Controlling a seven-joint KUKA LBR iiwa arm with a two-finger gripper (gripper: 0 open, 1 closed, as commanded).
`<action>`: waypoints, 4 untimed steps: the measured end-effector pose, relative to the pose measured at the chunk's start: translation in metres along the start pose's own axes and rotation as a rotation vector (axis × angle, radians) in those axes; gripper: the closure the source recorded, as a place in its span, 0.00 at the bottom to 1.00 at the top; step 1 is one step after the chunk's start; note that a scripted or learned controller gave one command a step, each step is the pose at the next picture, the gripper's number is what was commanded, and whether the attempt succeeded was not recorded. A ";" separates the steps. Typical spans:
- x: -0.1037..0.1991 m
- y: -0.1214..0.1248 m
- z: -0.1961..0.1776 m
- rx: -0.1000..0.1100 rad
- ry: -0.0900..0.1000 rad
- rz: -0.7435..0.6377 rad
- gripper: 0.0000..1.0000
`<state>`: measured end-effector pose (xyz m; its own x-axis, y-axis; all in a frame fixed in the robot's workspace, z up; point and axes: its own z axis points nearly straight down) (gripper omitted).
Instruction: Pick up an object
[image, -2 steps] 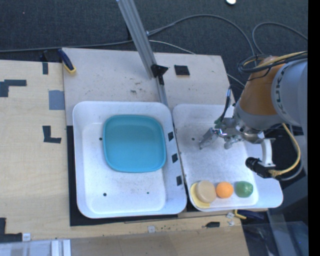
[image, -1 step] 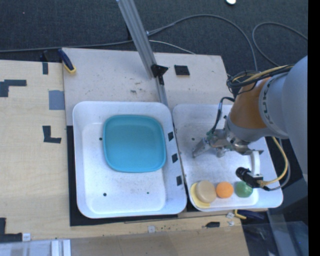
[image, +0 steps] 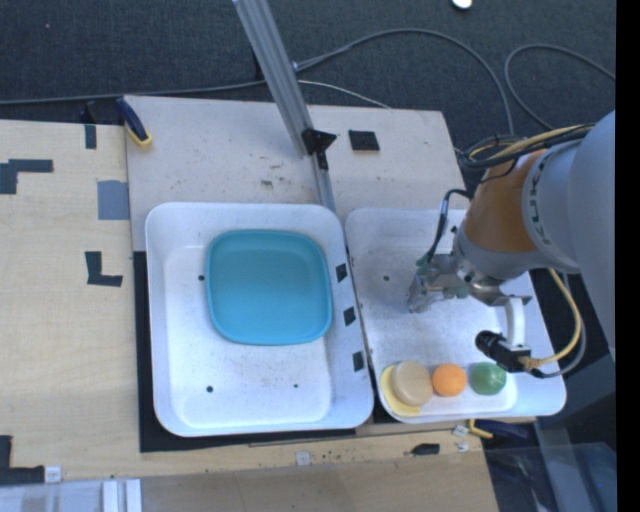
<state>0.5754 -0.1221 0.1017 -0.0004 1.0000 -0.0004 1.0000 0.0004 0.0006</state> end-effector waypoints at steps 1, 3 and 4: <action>-0.001 0.003 -0.042 -0.002 0.000 0.000 1.00; -0.003 0.006 -0.135 -0.001 0.000 0.000 1.00; 0.054 0.004 -0.142 0.000 0.002 -0.004 1.00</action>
